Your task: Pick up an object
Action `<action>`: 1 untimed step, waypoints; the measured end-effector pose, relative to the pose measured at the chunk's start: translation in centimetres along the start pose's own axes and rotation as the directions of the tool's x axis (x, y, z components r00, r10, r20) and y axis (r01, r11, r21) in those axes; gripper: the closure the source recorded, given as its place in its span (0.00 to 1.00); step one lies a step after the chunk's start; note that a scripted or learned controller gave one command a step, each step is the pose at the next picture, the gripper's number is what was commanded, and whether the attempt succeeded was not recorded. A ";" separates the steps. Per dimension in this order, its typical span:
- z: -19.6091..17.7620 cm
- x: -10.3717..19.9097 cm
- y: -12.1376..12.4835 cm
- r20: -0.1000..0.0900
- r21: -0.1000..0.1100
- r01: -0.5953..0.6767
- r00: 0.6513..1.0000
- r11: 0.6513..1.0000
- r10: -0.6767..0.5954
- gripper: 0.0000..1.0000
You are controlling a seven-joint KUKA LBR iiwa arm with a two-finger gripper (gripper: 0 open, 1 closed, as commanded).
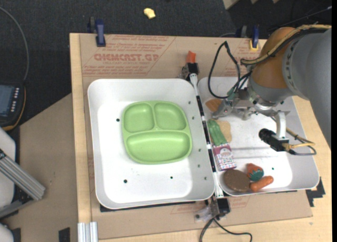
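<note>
The arm reaches in from the right and holds the tool point(239, 108) low over the far left part of the right bin point(303, 175). The wrist body and cables hide the tool's tips, so whether it is released or clenched cannot be told; nothing is seen held in it.

Candidate objects lie along the left and near sides of the right bin:
- A tan, flat piece point(214, 104) lies just beside the tool.
- A green packet with a pink printed end point(218, 142) lies along the bin's left wall.
- A brown disc point(236, 181) lies at the near left corner.
- 2 orange toy carrots point(259, 177) lie just right of the disc.

The left bin point(105, 183) holds a green 3-compartment plate point(156, 132).

Handling judgement: the tan piece looks light and thin, so it likely needs an edge pinch. The carrots look rigid, light and rounded; take hold across the mid-body.
</note>
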State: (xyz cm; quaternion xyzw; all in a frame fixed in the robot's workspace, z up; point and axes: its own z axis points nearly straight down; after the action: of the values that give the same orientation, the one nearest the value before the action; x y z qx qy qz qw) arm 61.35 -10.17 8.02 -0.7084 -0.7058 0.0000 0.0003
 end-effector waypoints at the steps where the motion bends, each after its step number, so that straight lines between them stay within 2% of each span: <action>1: -0.5 0.5 2.9 0.002 -0.005 0.005 1.000 1.000 -0.005 0.00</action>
State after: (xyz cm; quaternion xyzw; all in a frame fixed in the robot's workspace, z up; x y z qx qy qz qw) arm 64.24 -9.66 8.50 -0.7067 -0.7076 -0.0011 -0.0020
